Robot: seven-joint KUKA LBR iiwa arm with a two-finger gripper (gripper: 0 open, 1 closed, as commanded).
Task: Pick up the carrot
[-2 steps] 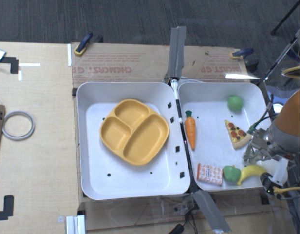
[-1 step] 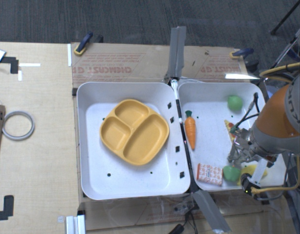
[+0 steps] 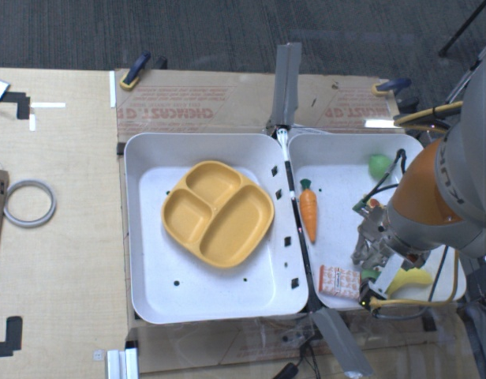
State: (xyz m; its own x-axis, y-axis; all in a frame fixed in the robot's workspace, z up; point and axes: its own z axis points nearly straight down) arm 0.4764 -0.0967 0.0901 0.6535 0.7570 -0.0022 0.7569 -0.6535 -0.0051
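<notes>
Lying in right bin (image 3: 338, 152): carrot (image 3: 308, 212)

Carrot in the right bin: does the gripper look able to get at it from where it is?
Probably yes. The carrot lies alone against the right bin's left wall, with bare floor between it and the gripper. That close wall may crowd one finger.

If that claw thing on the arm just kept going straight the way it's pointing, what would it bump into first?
The gripper seems to point down, so it would likely meet the right bin's floor near the small red-and-white packet, not the carrot to its left. Depth is hard to judge.
</notes>
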